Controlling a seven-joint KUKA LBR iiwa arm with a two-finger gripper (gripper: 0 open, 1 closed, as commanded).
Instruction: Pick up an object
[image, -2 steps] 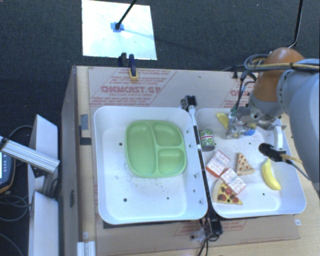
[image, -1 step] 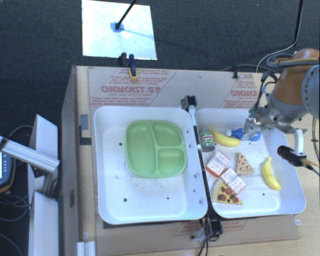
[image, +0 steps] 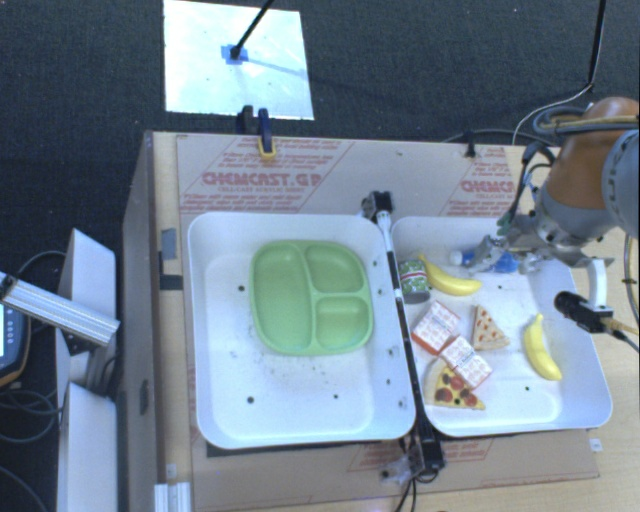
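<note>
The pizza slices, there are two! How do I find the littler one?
Look in the right bin. Between the red-and-white boxes and the banana near the arm lies the small pizza slice. The large pizza slice sits nearer the front rim and has more red dots.

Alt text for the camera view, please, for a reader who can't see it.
A grey-and-orange robot arm reaches from the right over the right white bin, which holds two bananas, pizza slices, a small can and red-and-white packets. The left white bin holds a green divided plate.
</note>
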